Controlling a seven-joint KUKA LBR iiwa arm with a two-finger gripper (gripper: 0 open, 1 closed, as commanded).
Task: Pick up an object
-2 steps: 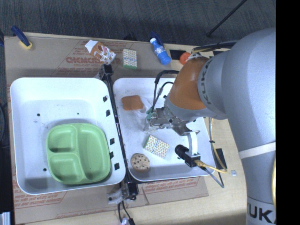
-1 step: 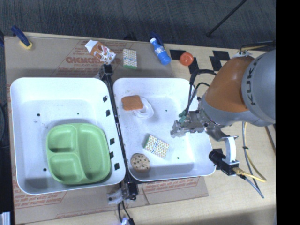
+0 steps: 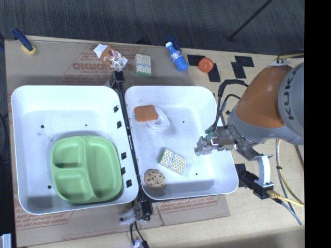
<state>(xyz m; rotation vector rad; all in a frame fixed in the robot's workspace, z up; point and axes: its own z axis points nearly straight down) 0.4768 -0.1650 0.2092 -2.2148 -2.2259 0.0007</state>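
- Cookie [image 3: 154,179] sits closest to me, a round chocolate-chip one parked against the bottom rim of the right bin [image 3: 207,98], near the divider between the two bins.
- Just up and right of it there's a small patterned packet [image 3: 172,161], lying flat and tilted, well apart from anything else.
- Over in the left bin [image 3: 31,102], a green divided tray [image 3: 86,168] with three compartments takes up the lower middle of the frame.
- The gripper [image 3: 202,148] is at the right side of the right bin, pointing left, low over the bin floor. Honestly can't make out how the tips are set, and nothing shows in its grasp; the packet is near it but not touching.
- Behind it the grey arm with the orange band [image 3: 264,103] fills the right middle of the frame.
- Further up in the right bin, an orange-brown sponge-like block [image 3: 146,113] rests just beside a clear plastic thing [image 3: 159,122].
- Past the bins, on the cardboard along the top: a snack wrapper [image 3: 109,57], a small box [image 3: 143,64], a blue bottle [image 3: 177,56], an orange ball [image 3: 206,64].
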